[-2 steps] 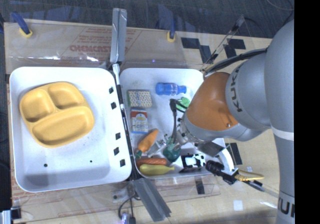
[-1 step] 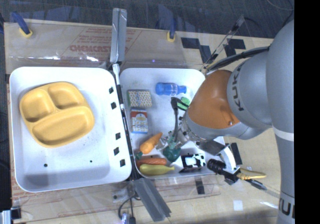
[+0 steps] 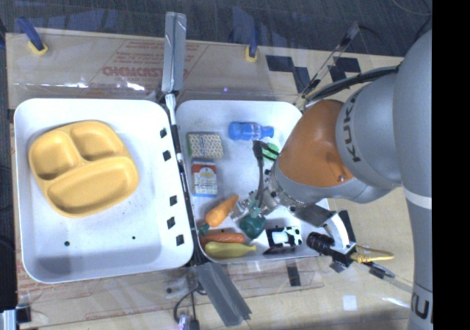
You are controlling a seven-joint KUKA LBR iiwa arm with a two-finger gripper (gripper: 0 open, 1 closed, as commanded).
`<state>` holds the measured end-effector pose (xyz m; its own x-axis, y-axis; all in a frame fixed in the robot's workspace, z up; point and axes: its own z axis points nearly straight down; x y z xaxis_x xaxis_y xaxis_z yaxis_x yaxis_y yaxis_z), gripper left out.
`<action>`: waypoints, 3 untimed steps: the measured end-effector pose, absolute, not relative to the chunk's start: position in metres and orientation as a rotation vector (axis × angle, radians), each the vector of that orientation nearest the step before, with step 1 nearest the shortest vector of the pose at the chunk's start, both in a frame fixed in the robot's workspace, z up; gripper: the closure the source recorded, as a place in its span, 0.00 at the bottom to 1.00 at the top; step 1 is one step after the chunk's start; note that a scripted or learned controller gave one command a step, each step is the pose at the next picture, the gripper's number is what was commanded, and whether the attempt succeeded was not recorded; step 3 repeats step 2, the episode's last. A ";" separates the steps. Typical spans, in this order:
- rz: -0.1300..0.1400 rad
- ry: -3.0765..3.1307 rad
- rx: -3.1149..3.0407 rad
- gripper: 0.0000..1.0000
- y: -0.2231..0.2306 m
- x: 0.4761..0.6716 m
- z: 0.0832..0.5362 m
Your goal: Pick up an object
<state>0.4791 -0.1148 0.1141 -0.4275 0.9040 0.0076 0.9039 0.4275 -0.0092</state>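
A: Down at the near edge of the right-hand shallow white bin (image 3: pixel 220 109) there's a cluster: a yellow banana-shaped toy (image 3: pixel 229 249) along the wall, a red-orange chilli-like piece (image 3: pixel 225 236) just above it, and an orange carrot-shaped toy (image 3: pixel 221 211) tilted beside them.

B: And the tool (image 3: pixel 253 212) is right there, over a dark teal rounded object (image 3: pixel 252 226) beside the carrot. Clenched or released?

A: Can't tell; the metal parts blur together from up here. The teal piece looks like the target, though I wouldn't say it's held.

B: Advice, then?

A: I'd centre over the teal piece alone, keeping off the carrot, and lift straight up, since the neighbours crowd close.

B: Further back?

A: A small red-and-white packet (image 3: pixel 205 178), then a tan woven square (image 3: pixel 205 145), then a blue plastic bottle (image 3: pixel 250 131) lying on its side near the far wall. In the left white bin (image 3: pixel 88 262), a yellow divided plastic tray (image 3: pixel 82 167), well apart.
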 end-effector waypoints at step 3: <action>0.007 -2.299 -2.131 1.00 -0.078 0.476 0.189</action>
